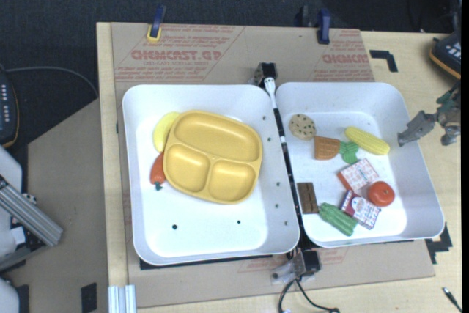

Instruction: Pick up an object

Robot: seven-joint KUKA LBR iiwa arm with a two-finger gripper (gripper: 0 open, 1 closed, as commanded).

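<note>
Dark carpet surrounds a pale wooden desk (pixel 110 157) topped with printed cardboard, on which two shallow white bins sit side by side. Everything below is placed relative to the yellow divided tray (pixel 212 156), which fills the middle of the left bin (pixel 198 231). Tucked under the tray's left edge are a yellow piece, perhaps a banana (pixel 163 130), and below it a small red-orange pepper (pixel 157 171).

To the tray's right, past the seam between the bins, the right bin (pixel 421 179) holds a scatter of toy food: a cookie (pixel 301 126) nearest the tray's upper corner, then an orange carrot with a green top (pixel 331 149), a yellow corn cob (pixel 367 141), a red-patterned packet (pixel 358 176), a tomato (pixel 381 193), a brown chocolate bar (pixel 307 197) and a green vegetable (pixel 336 218).

Farthest from the tray, at the right bin's outer rim, the gripper (pixel 412 130) hovers — its grey fingers point inward over the rim, with nothing visible between them. Whether they stand apart or together cannot be told at this size.

Judging from this, the task is at its start: no object has been lifted, and choosing, descending and closing all remain. The corn cob lies closest to the gripper.
</note>
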